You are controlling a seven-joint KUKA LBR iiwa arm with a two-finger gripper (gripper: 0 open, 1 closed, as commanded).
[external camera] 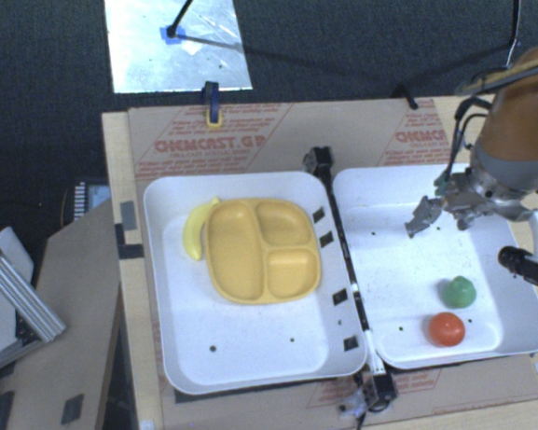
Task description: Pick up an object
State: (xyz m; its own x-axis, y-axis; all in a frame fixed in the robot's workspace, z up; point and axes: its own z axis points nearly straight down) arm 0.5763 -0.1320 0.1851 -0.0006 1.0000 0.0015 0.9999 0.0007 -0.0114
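1. The grey KUKA arm (524,131) with its orange band reaches in from the right, its pincer (426,216) hanging over the upper part of the right bin (379,190); nothing is seen between its tips, and whether they stand wide or narrow cannot be told from this slant.
2. Two candidates lie in the right bin's lower corner: a green ball-like toy (460,290) and, just beside it toward the near rim, a red-orange tomato-like toy (446,329). Both sit apart from the pincer.
3. The left bin (179,358) carries a yellow divided plate (259,250), with a yellow banana (195,230) tucked against its left edge.
4. Judged from their look, the two round toys are light and probably smooth plastic or foam; they may roll or squirt out of a pinch.
5. The safest hold appears to be straight down across the widest part of the green toy, on the sides turned away from its red neighbour.
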